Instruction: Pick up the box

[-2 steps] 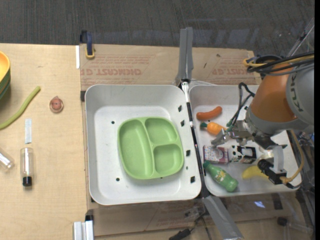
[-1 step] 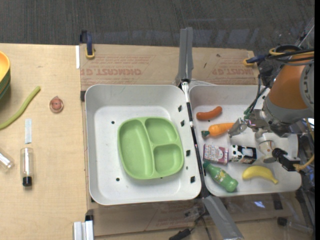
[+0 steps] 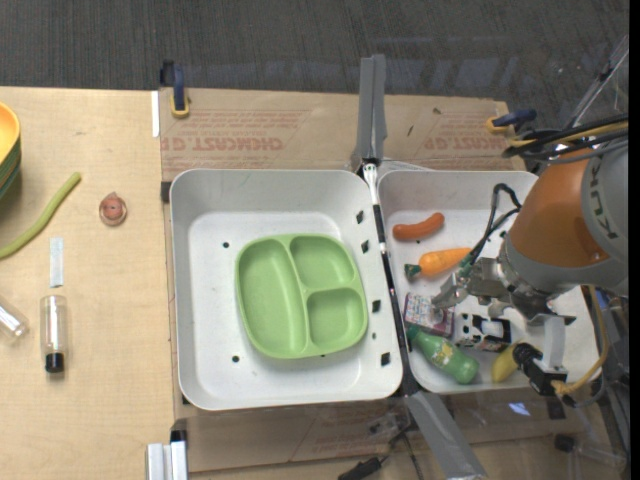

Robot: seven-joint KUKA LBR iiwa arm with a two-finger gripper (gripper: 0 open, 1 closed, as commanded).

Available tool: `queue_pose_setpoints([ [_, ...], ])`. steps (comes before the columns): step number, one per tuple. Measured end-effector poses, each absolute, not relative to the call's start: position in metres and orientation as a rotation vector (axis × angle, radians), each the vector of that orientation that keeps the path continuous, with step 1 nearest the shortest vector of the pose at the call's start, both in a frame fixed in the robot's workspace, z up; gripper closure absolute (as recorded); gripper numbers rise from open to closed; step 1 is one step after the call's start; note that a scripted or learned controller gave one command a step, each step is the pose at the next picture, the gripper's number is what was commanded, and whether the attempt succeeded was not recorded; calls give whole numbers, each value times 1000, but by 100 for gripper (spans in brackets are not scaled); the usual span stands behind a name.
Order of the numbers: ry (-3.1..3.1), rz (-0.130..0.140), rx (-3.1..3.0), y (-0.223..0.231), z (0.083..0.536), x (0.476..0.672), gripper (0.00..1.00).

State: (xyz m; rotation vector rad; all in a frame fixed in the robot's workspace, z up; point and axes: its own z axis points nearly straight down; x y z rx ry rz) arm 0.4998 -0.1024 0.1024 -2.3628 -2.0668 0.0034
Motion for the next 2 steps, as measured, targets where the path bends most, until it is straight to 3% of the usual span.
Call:
queue_pose_setpoints([
  [1, -2116, -13, -2333, -154, 97, 529, 0],
  [2, -2087, -13, -2361, -93, 97, 547, 0],
])
